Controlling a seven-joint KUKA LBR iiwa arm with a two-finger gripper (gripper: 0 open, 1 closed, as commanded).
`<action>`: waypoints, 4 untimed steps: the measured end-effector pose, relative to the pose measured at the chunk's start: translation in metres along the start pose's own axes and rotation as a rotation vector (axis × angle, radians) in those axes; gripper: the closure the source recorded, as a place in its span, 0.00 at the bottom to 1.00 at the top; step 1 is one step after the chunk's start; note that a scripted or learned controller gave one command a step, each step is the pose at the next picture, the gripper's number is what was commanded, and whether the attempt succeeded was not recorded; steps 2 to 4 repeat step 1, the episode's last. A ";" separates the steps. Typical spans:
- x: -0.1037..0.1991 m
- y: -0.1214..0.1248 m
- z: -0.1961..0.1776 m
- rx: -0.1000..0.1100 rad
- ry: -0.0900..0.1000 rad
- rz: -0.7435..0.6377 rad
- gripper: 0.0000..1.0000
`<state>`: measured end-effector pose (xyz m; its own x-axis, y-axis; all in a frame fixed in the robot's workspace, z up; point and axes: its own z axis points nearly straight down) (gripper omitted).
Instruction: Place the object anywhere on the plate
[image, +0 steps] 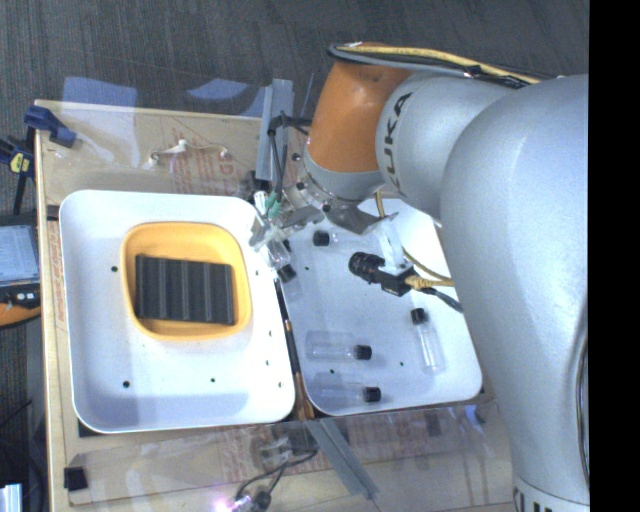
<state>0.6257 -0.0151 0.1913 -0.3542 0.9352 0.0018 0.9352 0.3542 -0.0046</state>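
Here, hand (272, 228) seen at the two bins' shared edge (finger state cannot be told), yellow plate (186, 240) set in left bin (90, 380), small vials (340, 350) scattered in right bin (455, 375).

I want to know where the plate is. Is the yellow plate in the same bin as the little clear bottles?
No, the yellow plate sits in the left bin, while the clear vials lie in the right bin.

"KUKA" in dark letters on grey arm (400, 125), just below orange band. Partly cut off. No other legible txt.
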 end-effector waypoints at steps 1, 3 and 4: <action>0.000 0.000 0.000 0.000 0.000 0.001 0.00; 0.000 0.000 0.000 0.000 0.000 0.001 0.00; 0.000 0.000 0.000 0.000 0.000 0.001 0.00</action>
